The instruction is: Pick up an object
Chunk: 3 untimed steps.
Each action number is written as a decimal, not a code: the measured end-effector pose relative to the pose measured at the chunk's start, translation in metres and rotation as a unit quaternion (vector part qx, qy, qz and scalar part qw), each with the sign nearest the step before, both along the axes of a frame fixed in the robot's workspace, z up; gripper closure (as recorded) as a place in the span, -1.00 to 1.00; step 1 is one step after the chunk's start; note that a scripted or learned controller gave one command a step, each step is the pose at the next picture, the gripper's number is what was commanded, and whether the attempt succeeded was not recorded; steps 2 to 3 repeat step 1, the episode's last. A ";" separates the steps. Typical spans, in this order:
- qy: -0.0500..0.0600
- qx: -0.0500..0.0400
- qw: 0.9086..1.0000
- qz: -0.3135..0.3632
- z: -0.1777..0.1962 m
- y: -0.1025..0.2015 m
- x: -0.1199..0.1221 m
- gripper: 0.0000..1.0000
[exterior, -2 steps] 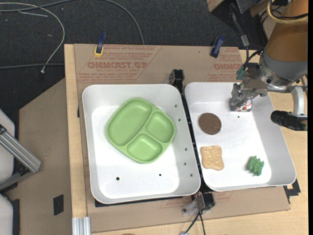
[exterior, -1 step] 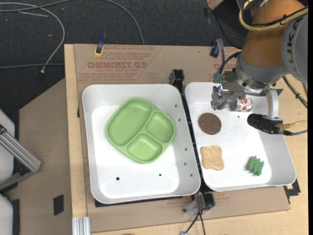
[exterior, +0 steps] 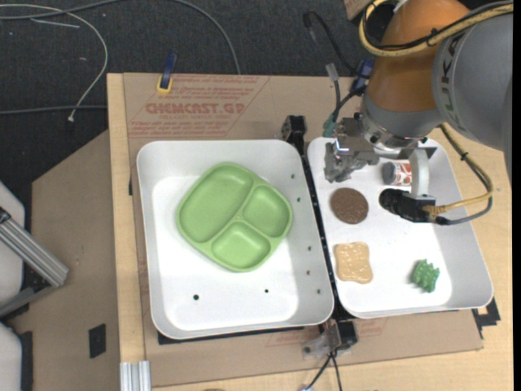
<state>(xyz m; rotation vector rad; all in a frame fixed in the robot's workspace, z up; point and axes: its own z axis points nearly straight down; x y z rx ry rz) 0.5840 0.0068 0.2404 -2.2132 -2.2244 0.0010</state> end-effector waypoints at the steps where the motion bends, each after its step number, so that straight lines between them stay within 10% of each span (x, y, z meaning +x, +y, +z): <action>1: -0.001 0.000 1.000 0.000 -0.010 0.049 0.007 1.00; 3: -0.001 0.000 1.000 0.000 -0.010 0.049 0.007 1.00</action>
